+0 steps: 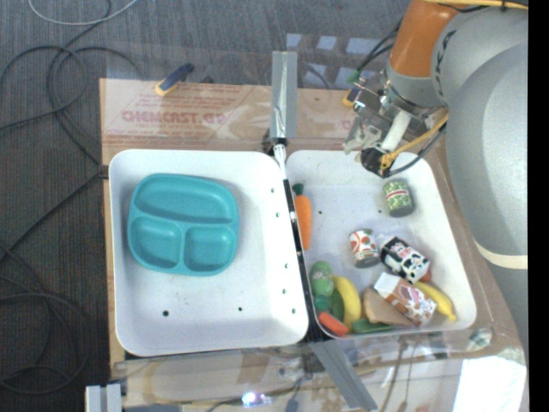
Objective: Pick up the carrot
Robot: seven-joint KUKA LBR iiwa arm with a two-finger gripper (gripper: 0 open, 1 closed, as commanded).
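Observation:
The carrot [303, 216], orange with a green top, lies lengthwise against the left wall of the right bin [339, 197], close to the divider between the two bins. My gripper [362, 137] hangs over the bin's far edge, up and to the right of the carrot and well apart from it. Nothing shows in its grasp.
A green can [397, 196] sits just below the gripper. A red and white cup [363, 246], a black and white toy [405, 260], two bananas [347, 299], green vegetables [322, 280] and a box [400, 302] crowd the bin's near end. A teal divided plate [182, 224] lies in the left bin [206, 324].

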